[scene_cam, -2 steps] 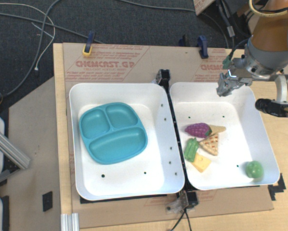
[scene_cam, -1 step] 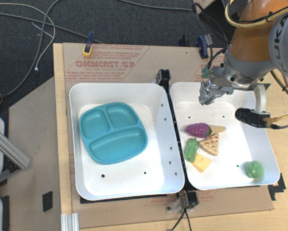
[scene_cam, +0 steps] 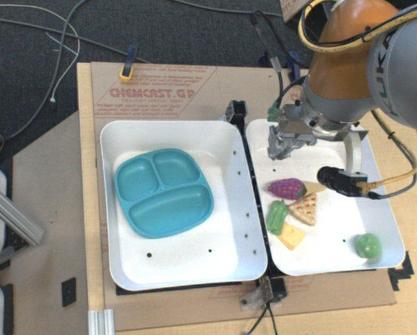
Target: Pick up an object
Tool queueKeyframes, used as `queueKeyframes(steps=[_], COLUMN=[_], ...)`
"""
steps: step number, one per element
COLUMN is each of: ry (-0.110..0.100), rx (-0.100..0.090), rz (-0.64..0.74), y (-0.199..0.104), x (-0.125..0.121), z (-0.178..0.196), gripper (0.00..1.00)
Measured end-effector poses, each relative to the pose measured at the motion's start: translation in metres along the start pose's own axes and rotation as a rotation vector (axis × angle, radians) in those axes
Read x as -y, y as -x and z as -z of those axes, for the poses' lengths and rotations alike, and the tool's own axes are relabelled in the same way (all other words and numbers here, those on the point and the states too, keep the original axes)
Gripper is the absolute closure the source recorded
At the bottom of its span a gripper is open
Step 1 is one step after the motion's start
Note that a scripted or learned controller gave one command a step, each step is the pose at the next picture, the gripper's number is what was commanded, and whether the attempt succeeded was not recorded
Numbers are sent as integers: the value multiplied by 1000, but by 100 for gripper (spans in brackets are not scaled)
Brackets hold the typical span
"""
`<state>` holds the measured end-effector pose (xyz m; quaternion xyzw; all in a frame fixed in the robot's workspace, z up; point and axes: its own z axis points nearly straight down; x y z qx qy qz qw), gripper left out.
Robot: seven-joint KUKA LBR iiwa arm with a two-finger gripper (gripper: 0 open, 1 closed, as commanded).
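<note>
Two white bins sit side by side, the left bin (scene_cam: 125, 257) and the right bin (scene_cam: 334, 257). The left one holds one teal divided plate (scene_cam: 164, 192). The right one holds five toy foods: one purple grape bunch (scene_cam: 286, 187), one pizza slice (scene_cam: 305, 209), one green vegetable (scene_cam: 276, 217), one yellow cheese piece (scene_cam: 291, 236) and one green ball (scene_cam: 367, 246).

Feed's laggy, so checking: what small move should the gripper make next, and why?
Probably ease toward the camera and down onto the grapes. The gripper hangs over bare bin floor, holding nothing, and the grapes are the nearest item.
</note>
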<state>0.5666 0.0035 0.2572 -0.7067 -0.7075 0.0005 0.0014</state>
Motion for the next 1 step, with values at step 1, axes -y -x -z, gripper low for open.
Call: queueKeyframes(steps=[1], ry=[-1], rx=[0], rz=[0], y=[-45], x=[25], z=[-20], gripper=[100])
